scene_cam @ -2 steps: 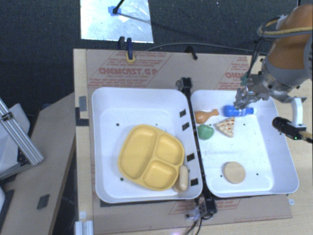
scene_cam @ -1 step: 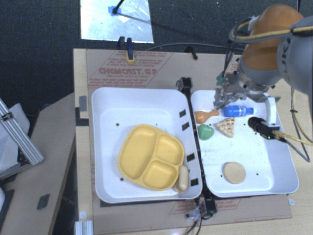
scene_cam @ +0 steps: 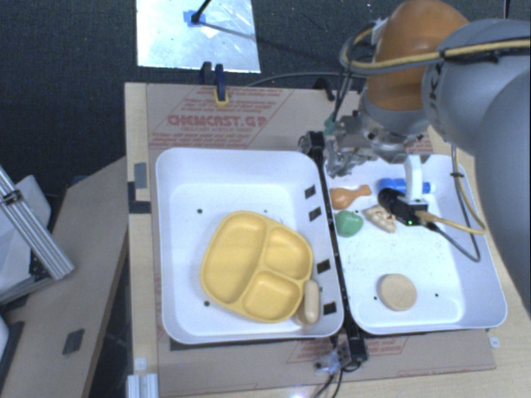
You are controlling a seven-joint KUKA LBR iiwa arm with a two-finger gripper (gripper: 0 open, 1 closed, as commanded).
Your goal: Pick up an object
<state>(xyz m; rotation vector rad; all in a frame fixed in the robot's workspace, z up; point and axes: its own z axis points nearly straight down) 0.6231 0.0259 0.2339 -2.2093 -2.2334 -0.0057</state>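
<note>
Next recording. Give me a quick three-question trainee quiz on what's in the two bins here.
1. True or false: the yellow divided tray lies in the right bin.
2. Which item lies nearest the front of the right bin? A) round tan disc B) green piece C) orange drumstick-shaped toy
3. What lies against the tray's front right edge in the left bin?

Key: 1. False, it lies in the left bin. 2. A. 3. A small tan bread-roll-shaped piece.

Red print on the cardboard sheet behind the bins — reads roughly "CHEMCAST GP".
</note>
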